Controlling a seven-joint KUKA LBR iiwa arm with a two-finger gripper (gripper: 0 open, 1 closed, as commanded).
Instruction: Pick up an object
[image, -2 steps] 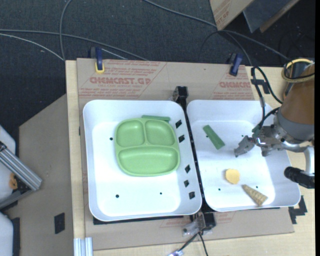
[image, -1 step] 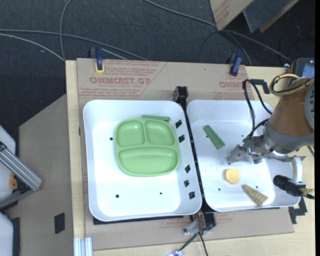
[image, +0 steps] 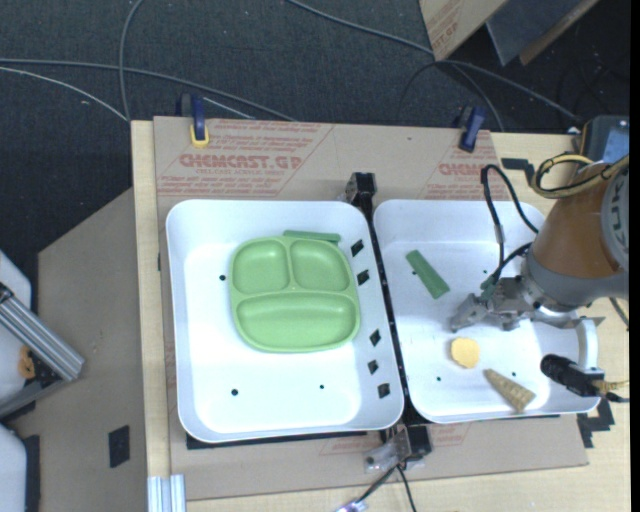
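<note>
Camera view: the counter (image: 150, 300) carries two white bins. The left bin (image: 200, 390) holds a green divided plate (image: 293, 296). The right bin (image: 430, 400) holds a green strip (image: 427, 274), a yellow disc (image: 465, 351) and a tan wedge (image: 508, 388). The arm (image: 580, 240) enters from the right. The pincer (image: 480, 310) sits low in the right bin, just above the disc and below the strip. Whether it is released or clenched cannot be judged; nothing is visibly grasped.

Likely risk: the disc is flat and small, so the pincer may slide over it or push it toward the wedge. A descent offset from the disc would strike bare bin floor.
</note>
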